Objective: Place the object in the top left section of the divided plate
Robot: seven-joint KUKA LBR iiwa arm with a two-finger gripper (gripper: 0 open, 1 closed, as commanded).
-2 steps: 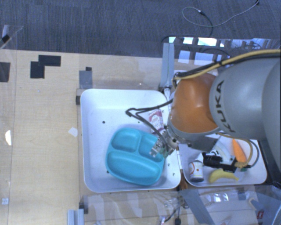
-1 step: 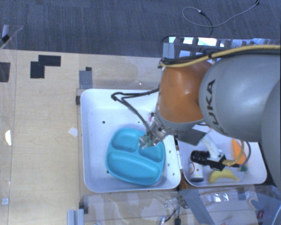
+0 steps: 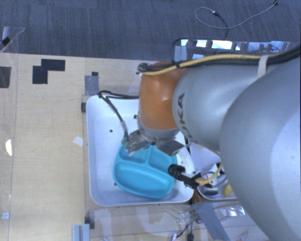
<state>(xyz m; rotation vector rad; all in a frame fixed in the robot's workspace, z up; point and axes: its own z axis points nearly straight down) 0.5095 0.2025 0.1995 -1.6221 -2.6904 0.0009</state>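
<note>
Floor (image 3: 94, 23) was dark blue-grey carpet with a ribbed weave, along the top. A thin pale cable (image 3: 214, 12) lay looped on it. The bench top (image 3: 42, 179) was light wood, evenly lit, with one glare spot (image 3: 8, 147) at left. Black tape marks (image 3: 47, 70) sat near its far edge, a grey metal bracket (image 3: 92, 84) close by.

Divided plate (image 3: 141, 181): solid turquoise-blue, glossy, no pattern.
Bin (image 3: 101, 141): plain white, few tiny dark specks.
Arm (image 3: 244, 141): light grey, dark lettering on side.
Band (image 3: 157, 99) above wrist: orange.
Bench (image 3: 42, 160): pale tan, faint wood grain.
Blocky marks (image 3: 48, 70) on bench: flat black.
Floor (image 3: 117, 23): dark blue-grey carpet, fine ribbed weave.
Thin cable (image 3: 214, 12) on carpet: pale, whitish.
Corner bracket (image 3: 91, 84): dull grey metal.
Scrap (image 3: 77, 140) on bench: white.
Hose (image 3: 113, 109) across bin: black.
</note>
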